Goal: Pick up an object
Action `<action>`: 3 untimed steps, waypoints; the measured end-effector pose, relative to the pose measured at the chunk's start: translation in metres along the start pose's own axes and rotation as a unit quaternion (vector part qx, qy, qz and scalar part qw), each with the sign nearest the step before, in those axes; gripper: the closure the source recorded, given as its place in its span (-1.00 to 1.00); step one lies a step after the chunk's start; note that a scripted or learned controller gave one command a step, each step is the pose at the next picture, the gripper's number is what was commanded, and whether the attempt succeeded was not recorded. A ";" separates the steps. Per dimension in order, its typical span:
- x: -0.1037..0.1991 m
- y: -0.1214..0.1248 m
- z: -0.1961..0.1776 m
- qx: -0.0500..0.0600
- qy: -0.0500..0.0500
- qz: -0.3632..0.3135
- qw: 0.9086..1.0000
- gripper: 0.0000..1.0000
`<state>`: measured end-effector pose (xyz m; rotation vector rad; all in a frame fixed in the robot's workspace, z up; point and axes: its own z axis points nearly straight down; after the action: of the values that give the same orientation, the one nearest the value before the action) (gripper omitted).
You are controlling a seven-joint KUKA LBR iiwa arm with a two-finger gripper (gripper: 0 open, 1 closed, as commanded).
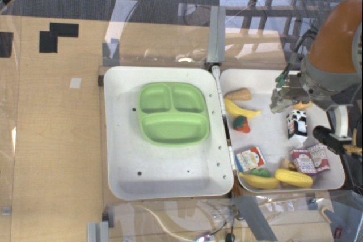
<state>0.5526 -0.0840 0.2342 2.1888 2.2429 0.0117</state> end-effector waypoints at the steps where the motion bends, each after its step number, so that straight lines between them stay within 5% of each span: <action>1: 0.001 0.002 -0.011 -0.002 0.000 -0.003 1.000 1.00; 2: 0.001 0.002 -0.011 -0.002 0.000 -0.004 1.000 -1.00; 3: 0.006 -0.007 0.027 0.004 0.000 0.083 0.997 -1.00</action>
<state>0.5456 -0.0785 0.2069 2.3728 2.0561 0.0047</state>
